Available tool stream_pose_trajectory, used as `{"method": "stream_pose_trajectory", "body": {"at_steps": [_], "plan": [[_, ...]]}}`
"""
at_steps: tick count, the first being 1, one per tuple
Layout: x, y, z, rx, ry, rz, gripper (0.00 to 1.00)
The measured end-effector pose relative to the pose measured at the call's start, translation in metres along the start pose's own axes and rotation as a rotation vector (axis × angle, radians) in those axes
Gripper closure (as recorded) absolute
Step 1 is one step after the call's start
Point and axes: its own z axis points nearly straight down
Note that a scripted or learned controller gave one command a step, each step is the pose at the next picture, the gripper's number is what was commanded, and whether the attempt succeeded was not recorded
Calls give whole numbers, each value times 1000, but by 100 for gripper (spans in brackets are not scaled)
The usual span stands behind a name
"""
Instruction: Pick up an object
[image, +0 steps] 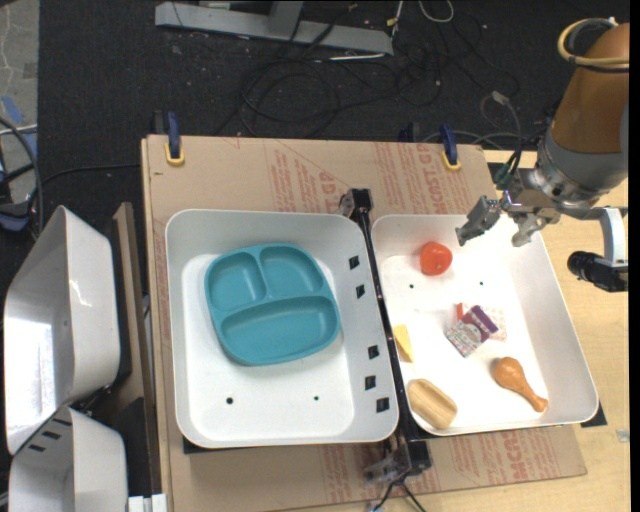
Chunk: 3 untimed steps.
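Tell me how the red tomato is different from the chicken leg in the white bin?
The tomato is red and round; the chicken leg is orange-brown and long, fat at one end and thin at the other. The tomato sits near the far side of the right bin, close to the claw; the chicken leg lies near the front edge, far from it. Both look like toy food and lie in the same bin.

arm (592, 110) cut off by the top and right edges, small packet (473, 329) print too small to read
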Motion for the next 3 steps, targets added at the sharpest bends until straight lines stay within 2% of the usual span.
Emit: {"method": "stream_pose_trajectory", "body": {"at_steps": [1, 3], "plan": [[0, 2, -7, -12, -2, -2, 0], [11, -3, 83, -8, -1, -1, 0]]}}
